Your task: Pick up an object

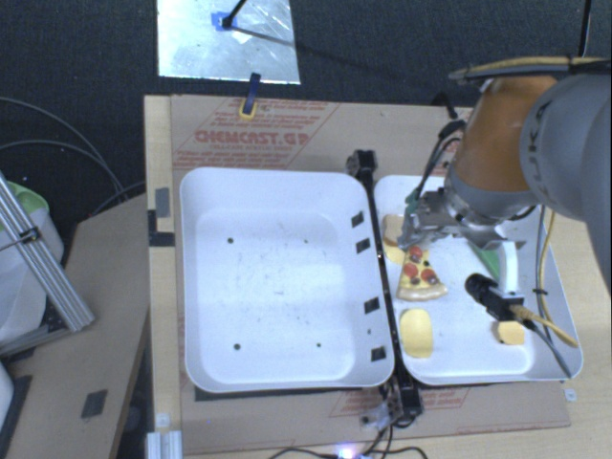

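Note:
My gripper (415,233) hangs low over the right bin (459,363), near its left wall. Directly below and in front of it lies a toy pizza slice (421,277), its narrow tip reaching up under the gripper. A pale yellow rounded piece (416,333) rests nearer the bin's front. A tan item (393,228) sits just left of the gripper against the bin wall. A yellow cheese-like block (512,333) lies at the front right. A green thing (491,256) is partly hidden under the arm.
The left bin (277,185) stands beside the right one, with a black divider strip (378,256) between them. Both rest on a cardboard-covered bench (268,132). The grey arm with its orange band (497,132) covers the right bin's back half.

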You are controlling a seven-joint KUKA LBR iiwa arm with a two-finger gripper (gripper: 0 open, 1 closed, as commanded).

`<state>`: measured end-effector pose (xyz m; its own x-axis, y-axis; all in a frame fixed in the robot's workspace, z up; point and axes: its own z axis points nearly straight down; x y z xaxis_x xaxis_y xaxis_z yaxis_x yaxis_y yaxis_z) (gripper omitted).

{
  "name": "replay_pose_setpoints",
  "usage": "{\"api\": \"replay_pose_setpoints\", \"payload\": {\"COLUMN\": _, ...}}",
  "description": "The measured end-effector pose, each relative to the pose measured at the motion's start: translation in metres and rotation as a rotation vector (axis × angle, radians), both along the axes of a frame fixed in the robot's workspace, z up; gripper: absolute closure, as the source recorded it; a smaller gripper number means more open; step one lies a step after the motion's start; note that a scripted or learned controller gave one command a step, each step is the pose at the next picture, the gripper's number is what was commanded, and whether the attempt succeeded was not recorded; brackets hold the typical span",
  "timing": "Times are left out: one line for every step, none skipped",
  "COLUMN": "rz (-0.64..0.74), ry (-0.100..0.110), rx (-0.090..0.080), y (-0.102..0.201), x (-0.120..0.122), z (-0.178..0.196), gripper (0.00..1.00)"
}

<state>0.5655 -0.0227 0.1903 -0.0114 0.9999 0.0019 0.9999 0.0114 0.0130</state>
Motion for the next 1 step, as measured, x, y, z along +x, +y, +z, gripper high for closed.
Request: {"api": "replay_pose_setpoints", "payload": {"rz": -0.011, "ry": 0.014, "rx": -0.001, "y": 0.0003, "x": -0.0815, "z": 0.0154, "gripper": 1.0}}
